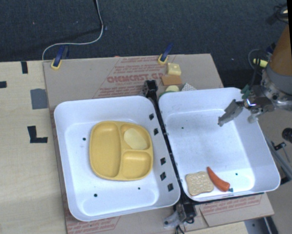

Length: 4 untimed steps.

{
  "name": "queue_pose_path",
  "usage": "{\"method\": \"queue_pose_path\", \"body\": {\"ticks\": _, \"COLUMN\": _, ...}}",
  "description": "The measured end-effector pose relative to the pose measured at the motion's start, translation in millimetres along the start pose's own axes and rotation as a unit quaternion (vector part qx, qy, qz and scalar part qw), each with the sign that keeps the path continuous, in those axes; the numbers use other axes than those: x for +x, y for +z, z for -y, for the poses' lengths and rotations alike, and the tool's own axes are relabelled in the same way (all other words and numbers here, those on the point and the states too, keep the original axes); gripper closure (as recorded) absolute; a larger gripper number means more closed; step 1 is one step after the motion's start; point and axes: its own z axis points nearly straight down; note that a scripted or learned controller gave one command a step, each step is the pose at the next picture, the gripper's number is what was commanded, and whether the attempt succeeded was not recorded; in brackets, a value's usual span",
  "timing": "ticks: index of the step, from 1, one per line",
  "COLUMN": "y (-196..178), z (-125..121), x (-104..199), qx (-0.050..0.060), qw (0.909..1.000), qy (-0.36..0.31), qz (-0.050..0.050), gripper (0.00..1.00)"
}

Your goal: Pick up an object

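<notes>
Glossy white plastic bins [72, 147], smooth yellow plastic tray [104, 154], matt brown cardboard [106, 79] beneath, wood-look bench [17, 167]

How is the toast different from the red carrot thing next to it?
The toast is pale tan and squarish, while the carrot is red-orange, long and thin. The toast looks broad and flat; the carrot is a narrow stick lying at a slant. The toast sits closer to the divider between the bins, the carrot farther toward the arm's side. Both lie in the near part of the right bin, side by side, away from the hand.
</notes>
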Motion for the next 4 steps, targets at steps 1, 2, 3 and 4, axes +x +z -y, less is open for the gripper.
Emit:
{"method": "queue_pose_path", "body": {"ticks": 1, "y": 126.0, "z": 47.0, "x": 2.5, "qx": 0.006, "qw": 1.0, "qy": 0.001, "qz": -0.002, "gripper": 0.0}}
{"method": "queue_pose_path", "body": {"ticks": 2, "y": 176.7, "z": 44.7, "x": 42.8, "qx": 0.003, "qw": 1.0, "qy": -0.001, "qz": -0.002, "gripper": 0.0}}
{"method": "queue_pose_path", "body": {"ticks": 3, "y": 97.2, "z": -21.0, "x": -71.7, "qx": -0.006, "qw": 1.0, "qy": 0.002, "qz": 0.004, "gripper": 0.0}}
{"method": "queue_pose_path", "body": {"ticks": 4, "y": 70.4, "z": -31.3, "x": -1.7, "qx": -0.002, "qw": 1.0, "qy": -0.002, "qz": -0.001, "gripper": 0.0}}
